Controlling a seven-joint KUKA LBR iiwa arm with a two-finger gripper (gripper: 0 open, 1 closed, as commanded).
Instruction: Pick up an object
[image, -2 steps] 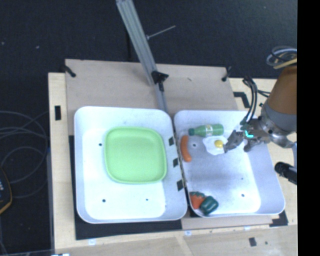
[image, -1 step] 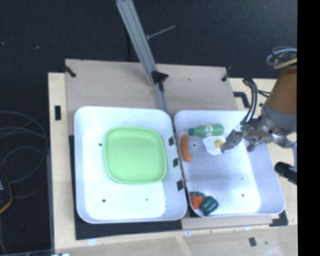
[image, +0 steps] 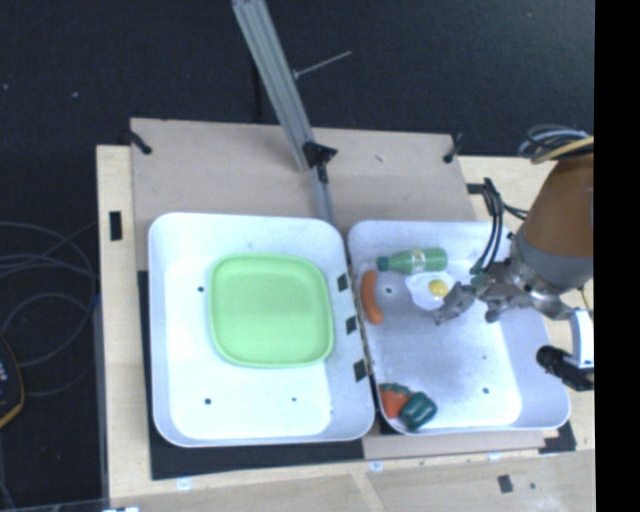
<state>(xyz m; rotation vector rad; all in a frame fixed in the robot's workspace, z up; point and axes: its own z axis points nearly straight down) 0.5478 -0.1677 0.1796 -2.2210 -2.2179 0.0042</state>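
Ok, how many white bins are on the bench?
2. The left bin holds a green plate; the right bin holds small items, with the gripper over it.

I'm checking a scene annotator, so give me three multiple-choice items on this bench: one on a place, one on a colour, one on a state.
1. Where does the green plate lie?
A. left bin
B. right bin
C. on the bench

2. What colour is the bottle?
A. blue
B. green
C. red

3. How does the bottle rest?
A. upright
B. on its side
C. held in the hand

Key: 1 A, the plate sits inside the left bin. 2 B, its body is green. 3 B, it lies flat along the far wall of the right bin, apart from the hand.
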